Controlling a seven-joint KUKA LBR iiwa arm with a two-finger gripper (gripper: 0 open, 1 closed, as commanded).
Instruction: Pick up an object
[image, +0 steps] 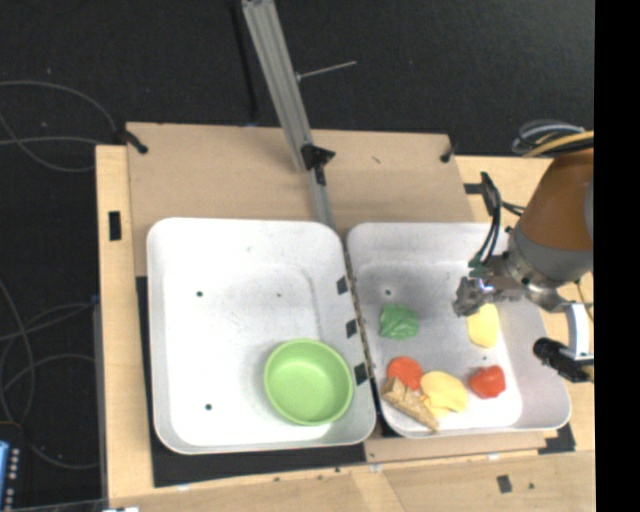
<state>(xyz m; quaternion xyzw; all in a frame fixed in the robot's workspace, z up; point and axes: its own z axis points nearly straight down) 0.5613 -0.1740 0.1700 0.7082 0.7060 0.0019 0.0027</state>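
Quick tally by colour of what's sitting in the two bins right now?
Green: 2, the bowl in the left bin and a green lump in the right bin
Yellow: 2
Red: 2
Tan: 1
Total: 7

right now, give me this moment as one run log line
phase: reaching | pincer: in right bin, just above yellow item | held: nothing seen | left bin: green bowl
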